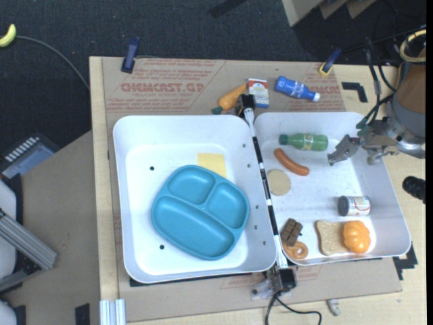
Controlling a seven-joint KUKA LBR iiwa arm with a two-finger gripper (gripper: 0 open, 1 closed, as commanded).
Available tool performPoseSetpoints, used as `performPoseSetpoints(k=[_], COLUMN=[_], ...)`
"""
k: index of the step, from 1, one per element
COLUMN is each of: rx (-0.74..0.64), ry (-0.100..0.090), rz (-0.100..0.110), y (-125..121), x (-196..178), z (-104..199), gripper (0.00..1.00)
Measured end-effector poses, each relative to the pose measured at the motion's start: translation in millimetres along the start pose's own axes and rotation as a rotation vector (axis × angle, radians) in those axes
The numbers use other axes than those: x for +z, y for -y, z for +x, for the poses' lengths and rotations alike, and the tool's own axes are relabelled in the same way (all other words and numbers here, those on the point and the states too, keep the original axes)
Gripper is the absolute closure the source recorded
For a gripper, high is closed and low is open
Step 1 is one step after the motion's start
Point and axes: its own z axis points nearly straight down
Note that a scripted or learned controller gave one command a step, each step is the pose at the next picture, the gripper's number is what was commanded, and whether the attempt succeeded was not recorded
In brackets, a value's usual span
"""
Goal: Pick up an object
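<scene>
Setting: dark carpet surrounds a cardboard-covered tabletop [169, 87] that carries two shallow white bins side by side.
End effector: the end effector [358, 149] hangs over the right bin's [399, 215] upper right part, fingers spread apart, nothing between them.
Nearest objects: a green bottle [304, 141] lies on its side just left of the end effector; a sausage [291, 162] lies slanted below the bottle.
Middle of right bin: a tan round disc [278, 182] sits near the divider; a small can [354, 206] lies on its side toward the right wall.
Front of right bin: a toast slice [329, 237] touches an orange fruit [356, 236]; a brown chocolate piece [292, 231] sits above a small ring-shaped pastry [297, 250].
Left bin [128, 181]: a blue divided plate [199, 211] fills its middle, with a yellow cheese slice [212, 162] just behind it.
Behind the bins: a carrot [232, 97], a small carton [258, 92] and a blue bottle [296, 89] lie on the cardboard.
</scene>
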Motion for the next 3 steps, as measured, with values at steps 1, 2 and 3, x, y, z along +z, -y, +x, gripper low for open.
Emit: performPoseSetpoints(k=[1, 2, 3], rx=[0.001, 0.0, -0.005], ry=[0.0, -0.001, -0.011], rz=[0.002, 0.002, 0.006], y=[14.6, 49.6, -87.7], x=[77.9, 117.9, 122.3], z=[-57.9, -19.6, -52.2], gripper=[0.0, 0.0, 0.0])
